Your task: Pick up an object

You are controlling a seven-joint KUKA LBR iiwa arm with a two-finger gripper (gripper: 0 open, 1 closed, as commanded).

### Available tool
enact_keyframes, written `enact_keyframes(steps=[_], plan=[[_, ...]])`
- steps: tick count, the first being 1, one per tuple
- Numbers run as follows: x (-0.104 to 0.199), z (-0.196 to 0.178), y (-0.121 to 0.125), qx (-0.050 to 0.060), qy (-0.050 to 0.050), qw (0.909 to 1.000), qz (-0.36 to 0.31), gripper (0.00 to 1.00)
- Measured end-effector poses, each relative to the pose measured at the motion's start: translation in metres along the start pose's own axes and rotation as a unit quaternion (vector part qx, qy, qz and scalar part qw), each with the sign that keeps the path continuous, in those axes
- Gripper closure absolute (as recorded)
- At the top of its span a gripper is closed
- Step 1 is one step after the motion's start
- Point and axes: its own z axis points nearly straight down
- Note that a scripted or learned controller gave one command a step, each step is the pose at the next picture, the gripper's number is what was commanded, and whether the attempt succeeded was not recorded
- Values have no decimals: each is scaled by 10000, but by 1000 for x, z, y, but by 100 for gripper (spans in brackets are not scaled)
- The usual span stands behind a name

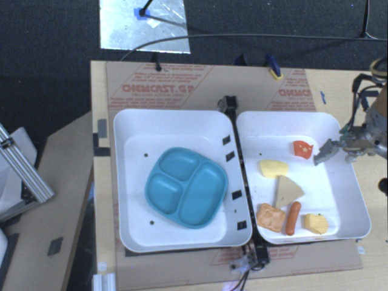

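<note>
Bench [182,80]: two white bins side by side. Left bin [136,132] holds a blue divided plate [187,188], sitting flat, nothing on it.

Right bin [339,180] has the pickable stuff, all looks like toy food. Largest first: pale wedge [287,191] mid-bin, orange chunk [271,217] at the front, touching or nearly touching a red sausage [293,217] just beside it. Yellow lump [273,168] above the wedge, small yellow block [315,224] front right, small red piece [302,149] near the back.

Gripper [324,153] sits low over the right side of that bin, just right of the red piece, holding nothing. Can't tell if the fingers are apart or together, too small and blurred.

Nearest target is the red piece. My guess: light, rigid plastic, somewhat slick, not fragile. It's small and irregular, so pinch across its narrow width, square on, or it'll squirt out. It stands apart from the other items, so nothing blocks approach; back wall is near though. Front cluster is tighter, so the sausage and orange chunk would crowd a finger.
</note>
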Motion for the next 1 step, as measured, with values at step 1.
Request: enact_keyframes(steps=[1], plan=[[1, -7, 3, -58, -14, 10000, -18, 0]])
